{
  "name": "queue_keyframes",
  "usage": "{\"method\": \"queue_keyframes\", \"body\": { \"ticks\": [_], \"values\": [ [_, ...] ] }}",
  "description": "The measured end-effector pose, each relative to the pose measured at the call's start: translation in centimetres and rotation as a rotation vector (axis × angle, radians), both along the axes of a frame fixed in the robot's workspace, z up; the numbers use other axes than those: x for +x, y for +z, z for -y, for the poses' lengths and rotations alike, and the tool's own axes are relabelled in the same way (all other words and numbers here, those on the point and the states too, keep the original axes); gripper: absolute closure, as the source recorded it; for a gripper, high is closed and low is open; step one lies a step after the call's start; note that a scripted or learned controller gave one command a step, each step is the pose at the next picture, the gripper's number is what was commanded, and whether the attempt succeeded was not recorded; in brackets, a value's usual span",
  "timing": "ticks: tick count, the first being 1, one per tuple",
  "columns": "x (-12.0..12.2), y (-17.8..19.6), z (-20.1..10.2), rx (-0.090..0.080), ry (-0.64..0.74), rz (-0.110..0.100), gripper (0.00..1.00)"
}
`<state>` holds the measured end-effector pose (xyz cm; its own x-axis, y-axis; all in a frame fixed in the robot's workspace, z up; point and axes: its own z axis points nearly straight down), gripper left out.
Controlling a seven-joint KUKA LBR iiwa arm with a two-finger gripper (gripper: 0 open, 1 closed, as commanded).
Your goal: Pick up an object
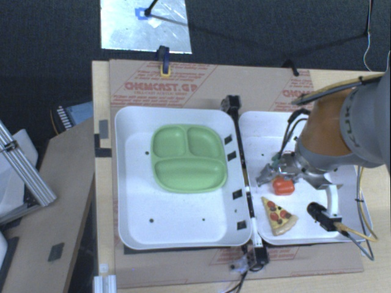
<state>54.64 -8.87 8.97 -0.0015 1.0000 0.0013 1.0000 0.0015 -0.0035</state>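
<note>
We see the grey arm with an orange band (342, 130) run off the right edge, and its bulk covers the far right part of the shallow white right-hand bin (263, 130). The small red object (283, 187) lies partly under the metal gripper (273, 173), so we cannot tell its full shape. Both bins and the arm hide parts of the red lettering on the brown cardboard sheet (162, 85). The top edge cuts off the shiny silver sheet (143, 17).

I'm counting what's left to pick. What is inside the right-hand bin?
A red object by the gripper and a toy pizza slice nearer the front. The arm covers part of the right bin, so anything there is hidden.
</note>
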Motion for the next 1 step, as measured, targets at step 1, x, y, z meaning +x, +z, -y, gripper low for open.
{"method": "queue_keyframes", "body": {
  "ticks": [1],
  "values": [
    [0.08,-0.48,0.03,-0.002,-0.001,0.005,0.00]
  ]
}}
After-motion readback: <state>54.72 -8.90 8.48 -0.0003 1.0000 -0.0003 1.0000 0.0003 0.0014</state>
